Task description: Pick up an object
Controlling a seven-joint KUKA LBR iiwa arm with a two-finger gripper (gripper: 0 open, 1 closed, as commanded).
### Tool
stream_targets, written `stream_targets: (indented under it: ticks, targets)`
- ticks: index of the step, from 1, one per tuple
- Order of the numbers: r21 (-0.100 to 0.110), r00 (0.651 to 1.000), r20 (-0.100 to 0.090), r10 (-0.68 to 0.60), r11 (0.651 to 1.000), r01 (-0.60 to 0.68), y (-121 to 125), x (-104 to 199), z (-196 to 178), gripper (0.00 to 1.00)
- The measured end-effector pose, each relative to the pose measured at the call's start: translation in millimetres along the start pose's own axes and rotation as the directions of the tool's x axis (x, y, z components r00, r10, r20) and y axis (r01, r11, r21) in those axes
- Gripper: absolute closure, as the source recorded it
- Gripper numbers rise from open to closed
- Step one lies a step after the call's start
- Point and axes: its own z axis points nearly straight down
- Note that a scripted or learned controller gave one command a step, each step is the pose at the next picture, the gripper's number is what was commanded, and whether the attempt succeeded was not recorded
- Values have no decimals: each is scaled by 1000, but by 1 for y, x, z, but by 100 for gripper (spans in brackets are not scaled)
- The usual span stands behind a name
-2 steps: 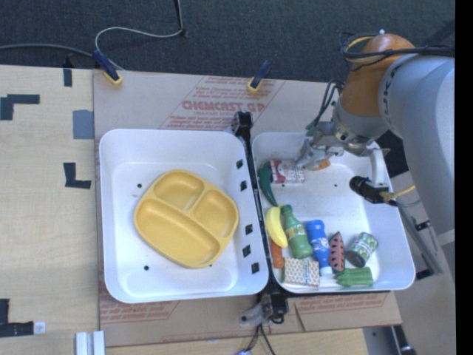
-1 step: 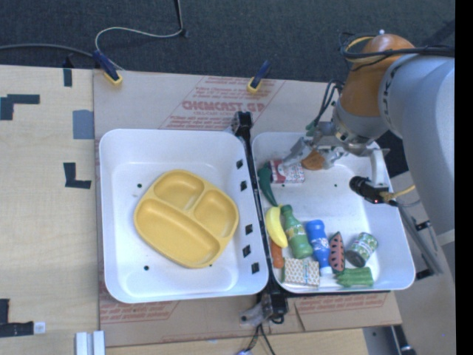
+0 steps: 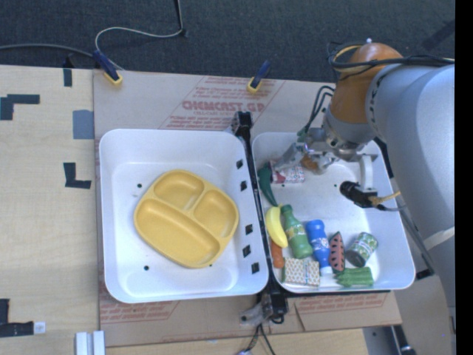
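Observation:
My gripper [image 3: 298,154] hangs low over the far part of the right bin [image 3: 392,235], at the end of the grey arm with the orange band. Directly beneath it lies a small red-and-white packet [image 3: 288,174], and a brown item [image 3: 311,163] sits beside it on the right. Whether the gripper touches either one cannot be told. Along the bin's near side lie a banana [image 3: 276,226], a green bottle [image 3: 294,232], a blue bottle [image 3: 319,244], a watermelon slice [image 3: 337,252] and a tin can [image 3: 360,248].
The left bin [image 3: 118,198] holds a yellow divided plate [image 3: 187,217]. In the right bin a dark green vegetable [image 3: 264,184] lies against the left wall, and a patterned packet [image 3: 301,272], a carrot [image 3: 276,256] and a green item [image 3: 355,276] lie by the near edge.

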Motion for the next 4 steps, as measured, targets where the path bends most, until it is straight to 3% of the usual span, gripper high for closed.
stream_targets:
  ticks: [1, 2, 3, 4]
  targets:
    - [-7, 1000, 3, -1, 1000, 1, 2, 0, -13, 100]
    - [-4, 1000, 2, 0, 1000, 0, 1, 0, -12, 0]
    - [-15, 1000, 6, 0, 1000, 0, -11, 15, -1, 0]
    - [-18, 1000, 6, -2, 1000, 2, -10, 15, -13, 100]
